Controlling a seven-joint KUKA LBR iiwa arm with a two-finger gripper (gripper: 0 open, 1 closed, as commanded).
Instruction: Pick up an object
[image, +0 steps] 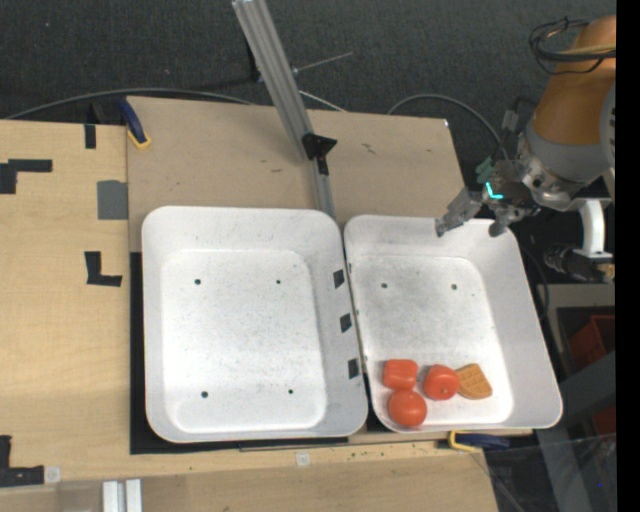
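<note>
Three red tomato-like objects lie at the near end of the right bin (500, 300): one (400, 373) at the left, one (440, 382) in the middle, one (407, 408) against the front rim. An orange wedge-shaped piece (474, 381) rests beside them on the right. My gripper (469, 222) hovers over the far right corner of that bin, well away from the objects. Its two dark fingers stand apart and open, with nothing between them.
The left bin (240, 320) sits beside the right one, joined by black clips along the seam. A grey metal pole (285, 90) slants down from the top to the bins' far edge. Cables run across the dark floor behind the bench.
</note>
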